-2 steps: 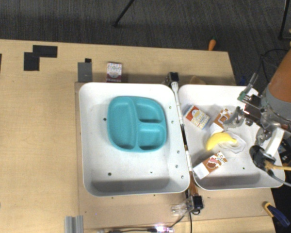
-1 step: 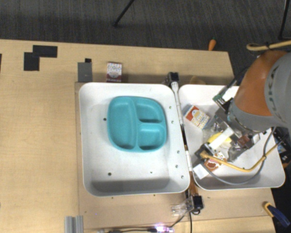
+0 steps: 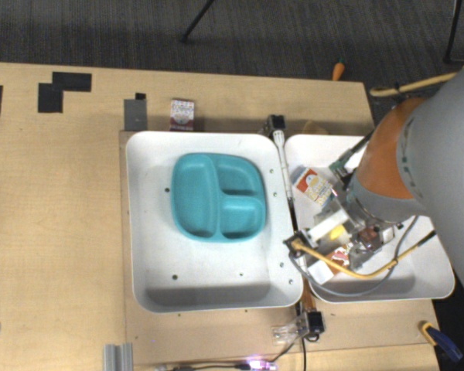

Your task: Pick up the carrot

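Claw (image 3: 354,247) is low in the right bin (image 3: 417,288), amid clutter; finger state can't tell. Carrot not identifiable there. Teal tray (image 3: 218,197) sits in the left bin (image 3: 151,207) on the worktop (image 3: 54,230).

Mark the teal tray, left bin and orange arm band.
teal tray (image 3: 218,197), camera view, centre divider.
left bin (image 3: 151,230), camera view, bare floor left of the tray.
orange band (image 3: 387,161), camera view, middle of the band.
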`<move>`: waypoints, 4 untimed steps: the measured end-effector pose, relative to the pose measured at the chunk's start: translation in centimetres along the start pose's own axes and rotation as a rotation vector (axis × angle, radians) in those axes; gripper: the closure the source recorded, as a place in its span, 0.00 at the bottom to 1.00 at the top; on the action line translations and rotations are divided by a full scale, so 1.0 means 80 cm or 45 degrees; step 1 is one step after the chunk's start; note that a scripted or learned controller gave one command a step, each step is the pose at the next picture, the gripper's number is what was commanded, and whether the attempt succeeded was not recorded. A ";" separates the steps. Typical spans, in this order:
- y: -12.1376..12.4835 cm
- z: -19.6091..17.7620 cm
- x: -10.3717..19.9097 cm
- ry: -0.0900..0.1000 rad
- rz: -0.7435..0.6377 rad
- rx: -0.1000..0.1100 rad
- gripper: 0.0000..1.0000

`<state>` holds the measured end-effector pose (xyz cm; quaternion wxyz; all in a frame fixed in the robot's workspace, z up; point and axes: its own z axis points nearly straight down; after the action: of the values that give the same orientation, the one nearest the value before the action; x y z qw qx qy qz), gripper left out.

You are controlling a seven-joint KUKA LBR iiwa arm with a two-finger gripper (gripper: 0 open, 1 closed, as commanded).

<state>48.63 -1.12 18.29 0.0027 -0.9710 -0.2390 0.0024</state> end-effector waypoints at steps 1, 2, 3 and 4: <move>0.000 -0.001 0.000 0.001 0.000 -0.001 0.00; 0.005 -0.001 0.019 0.004 0.341 -0.003 0.00; 0.005 -0.001 0.019 0.004 0.339 -0.003 0.00; 0.059 -0.002 0.043 0.006 0.340 -0.005 0.00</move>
<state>53.90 -3.72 18.45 0.0010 -0.9942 -0.1077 0.0001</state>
